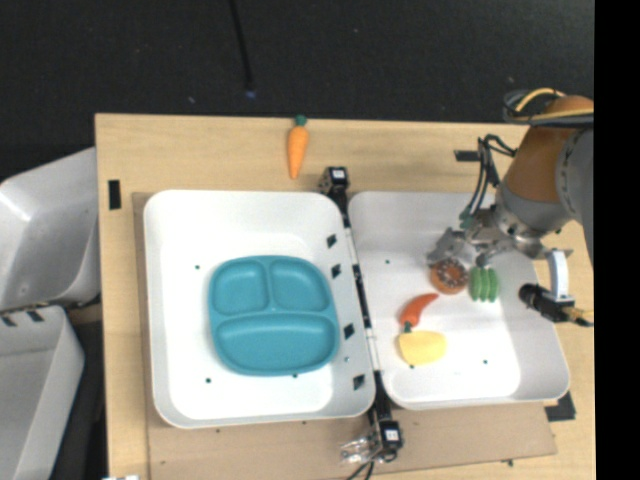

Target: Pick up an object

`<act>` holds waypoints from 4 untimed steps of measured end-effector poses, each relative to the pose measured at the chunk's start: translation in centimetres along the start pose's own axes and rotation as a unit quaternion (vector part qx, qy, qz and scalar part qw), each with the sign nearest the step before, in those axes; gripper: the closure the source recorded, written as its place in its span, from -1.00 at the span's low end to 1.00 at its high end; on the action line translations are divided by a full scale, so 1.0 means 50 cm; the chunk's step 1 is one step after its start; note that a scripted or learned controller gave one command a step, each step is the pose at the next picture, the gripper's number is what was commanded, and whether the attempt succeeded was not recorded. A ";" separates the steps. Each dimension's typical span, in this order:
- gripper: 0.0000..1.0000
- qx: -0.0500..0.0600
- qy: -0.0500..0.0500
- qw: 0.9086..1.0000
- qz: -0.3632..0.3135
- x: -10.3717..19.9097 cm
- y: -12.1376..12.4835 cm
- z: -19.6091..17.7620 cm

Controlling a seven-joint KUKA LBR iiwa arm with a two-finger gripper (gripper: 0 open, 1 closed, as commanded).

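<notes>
Now the claw hangs low in the right bin, right over a brownish round object beside a green piece; its grip I cannot tell. Next likely comes closing, then lifting.

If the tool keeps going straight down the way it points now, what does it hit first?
Most likely the small brownish round object right under the tool in the right bin; the green toy sits just beside it. Depth is unclear from this slanted view, so contact may already be close.
</notes>
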State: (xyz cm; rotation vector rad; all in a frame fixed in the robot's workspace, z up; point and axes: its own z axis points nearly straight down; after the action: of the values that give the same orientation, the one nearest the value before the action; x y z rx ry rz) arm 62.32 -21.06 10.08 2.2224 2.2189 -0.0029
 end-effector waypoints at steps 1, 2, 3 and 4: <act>1.00 -0.003 -0.001 1.000 0.000 -0.002 0.003 -0.025; 1.00 -0.004 -0.001 1.000 -0.002 -0.015 0.021 -0.124; 1.00 -0.004 -0.001 1.000 -0.003 -0.007 0.018 -0.252; 1.00 -0.004 0.000 1.000 -0.003 0.005 0.030 -0.351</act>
State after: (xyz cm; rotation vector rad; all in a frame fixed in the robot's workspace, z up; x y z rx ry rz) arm 63.84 -20.76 27.63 2.2120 2.2210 0.0053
